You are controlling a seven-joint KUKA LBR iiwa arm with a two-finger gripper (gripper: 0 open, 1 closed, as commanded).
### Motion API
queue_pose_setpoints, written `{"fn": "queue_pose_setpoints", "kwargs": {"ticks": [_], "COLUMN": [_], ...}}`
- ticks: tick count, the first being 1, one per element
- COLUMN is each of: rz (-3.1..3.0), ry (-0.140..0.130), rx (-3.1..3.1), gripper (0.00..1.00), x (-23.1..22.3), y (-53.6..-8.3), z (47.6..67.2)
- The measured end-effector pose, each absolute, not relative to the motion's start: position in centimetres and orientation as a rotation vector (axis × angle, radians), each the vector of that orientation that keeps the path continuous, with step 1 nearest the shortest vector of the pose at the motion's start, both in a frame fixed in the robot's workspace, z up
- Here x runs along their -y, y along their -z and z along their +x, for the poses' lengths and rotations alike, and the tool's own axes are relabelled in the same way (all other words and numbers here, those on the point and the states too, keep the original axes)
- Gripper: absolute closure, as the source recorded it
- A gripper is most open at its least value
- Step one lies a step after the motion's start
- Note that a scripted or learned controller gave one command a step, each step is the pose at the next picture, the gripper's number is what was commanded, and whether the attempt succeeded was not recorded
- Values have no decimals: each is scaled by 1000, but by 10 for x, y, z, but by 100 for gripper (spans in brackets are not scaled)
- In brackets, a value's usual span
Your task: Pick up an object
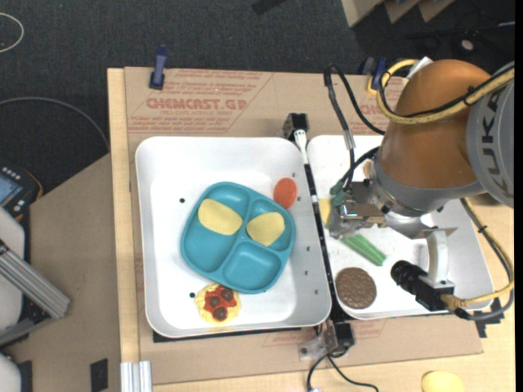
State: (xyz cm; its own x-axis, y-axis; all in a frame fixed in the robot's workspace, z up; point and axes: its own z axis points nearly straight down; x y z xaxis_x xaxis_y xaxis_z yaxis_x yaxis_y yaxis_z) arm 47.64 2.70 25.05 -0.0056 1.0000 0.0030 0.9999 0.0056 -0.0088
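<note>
Nearest the lens, at the front edge of the left bin (155, 219), lies one small pizza slice (216, 302) with red rounds on it, well left of the gripper (353, 211) and forward of it. One blue divided plate (237, 235) sits in the middle of that bin, left of the gripper, and carries two pale yellow pieces (219, 216), one in each of its two rear compartments; the large front compartment has nothing in it. One orange piece (285, 191) rests on the bin floor just behind the plate's right rim, near the gripper's left.

In the right bin (327, 158), one brown round cookie (356, 287) lies forward of the gripper, and one green stick (363, 247) lies slantwise between cookie and gripper, just below the tool. A sliver of yellow (325, 212) shows just beside the gripper's left, partly hidden. The gripper hangs low over the rear left part of this bin; whether it is spread or closed I cannot tell, as the orange-banded arm (433, 129) covers much of it.
</note>
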Motion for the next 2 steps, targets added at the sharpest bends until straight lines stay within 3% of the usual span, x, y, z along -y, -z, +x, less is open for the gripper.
{"fn": "queue_pose_setpoints", "kwargs": {"ticks": [1,2], "rz": [-2215,-2223], "ry": [12,18], "rx": [2233,2229], "gripper": [100,100], "x": [-92,-95], "y": [-320,-439], "z": [480,480]}}
